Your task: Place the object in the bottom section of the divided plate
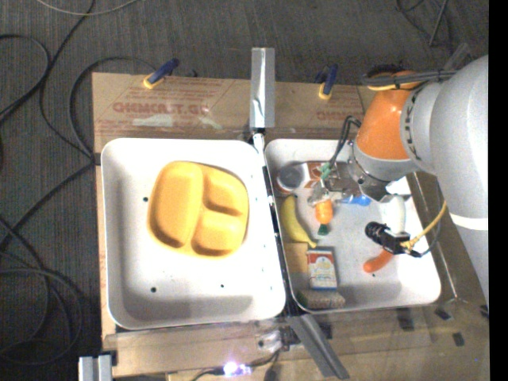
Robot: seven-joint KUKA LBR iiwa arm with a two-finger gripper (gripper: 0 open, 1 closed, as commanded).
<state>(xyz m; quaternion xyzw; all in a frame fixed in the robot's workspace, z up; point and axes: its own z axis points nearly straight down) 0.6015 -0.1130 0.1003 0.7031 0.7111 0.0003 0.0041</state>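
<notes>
Carrot (323, 211), small and orange with a green tip, sits under the gripper (327, 190) in the right bin (413, 292); I cannot tell the jaws' state, the wrist hides them. Its long axis runs near to far. I see a banana (295, 221), box (321, 267) and cup (290, 176) there too. Left bin (127, 284) holds the yellow divided plate (198, 209).

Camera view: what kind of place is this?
Probably a robotics lab pick-and-place rig: two shallow white plastic bins on a clamped cardboard sheet, loose black cables on grey carpet, yellow divided plate.
</notes>
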